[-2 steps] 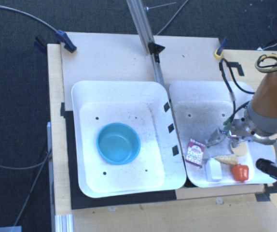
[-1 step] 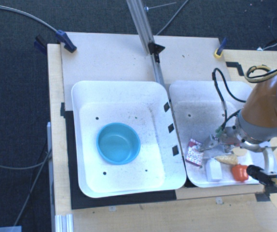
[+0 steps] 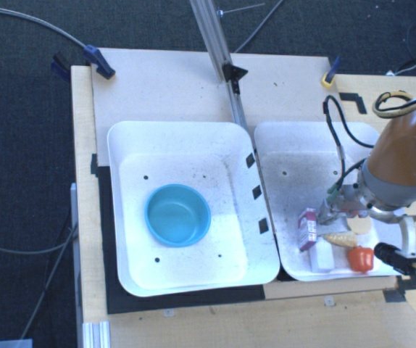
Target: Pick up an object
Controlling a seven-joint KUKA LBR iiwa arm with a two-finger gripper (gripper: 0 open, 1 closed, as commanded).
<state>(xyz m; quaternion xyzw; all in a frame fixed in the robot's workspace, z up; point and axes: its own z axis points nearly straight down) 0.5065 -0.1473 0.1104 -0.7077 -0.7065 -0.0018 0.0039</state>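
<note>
The arm's wrist, grey with an orange band, hangs over the right bin [image 3: 295,151] near its right side. My gripper [image 3: 335,210] points down into the bin's front part, just above the small items there. Below it lie a purple and white box [image 3: 308,230], a white block [image 3: 322,255], a pale cone-shaped piece [image 3: 340,238] and a red-orange object [image 3: 361,259]. The gripper's tip sits right next to the purple box and the pale piece. Nothing visibly hangs from it.
A blue bowl [image 3: 178,214] sits in the left bin [image 3: 128,158]. A slanted metal pole [image 3: 209,20] crosses the back of the bench. Black cables loop over the right bin's far right corner. Blue and yellow clamps hold the bench's back corners.
</note>
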